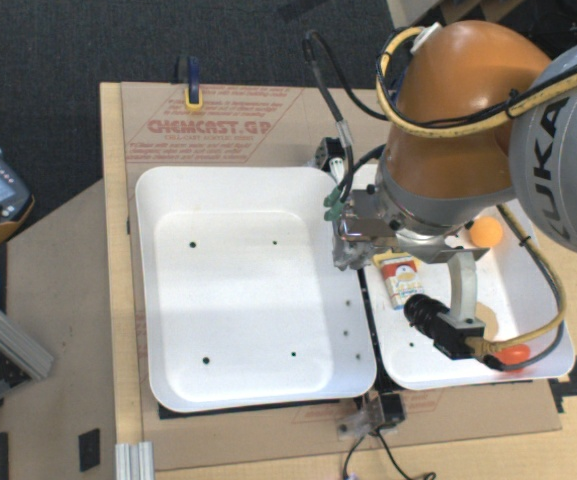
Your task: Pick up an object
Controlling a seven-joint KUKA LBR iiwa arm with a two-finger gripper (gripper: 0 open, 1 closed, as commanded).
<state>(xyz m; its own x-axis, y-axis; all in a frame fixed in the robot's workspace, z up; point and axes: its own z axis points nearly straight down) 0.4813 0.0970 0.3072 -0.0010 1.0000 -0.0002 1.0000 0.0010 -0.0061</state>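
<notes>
My gripper (356, 246) hangs low over the left edge of the right bin (528, 368), close to the wall it shares with the left bin. The bulky orange and grey wrist covers most of it from above. A small white and red carton (400, 278) lies in the right bin just right of the gripper, partly under the wrist. An orange ball (487, 231) rests farther right in the same bin. A small red-orange object (514, 354) sits near that bin's front right corner. Much of the right bin is hidden by the arm.
The left bin (158, 268) stands beside the gripper, its right wall directly under the wrist. Both bins sit on a cardboard sheet (218, 118) with a blue clamp (193, 74) at its far edge. Black cables (323, 78) run in from the back.
</notes>
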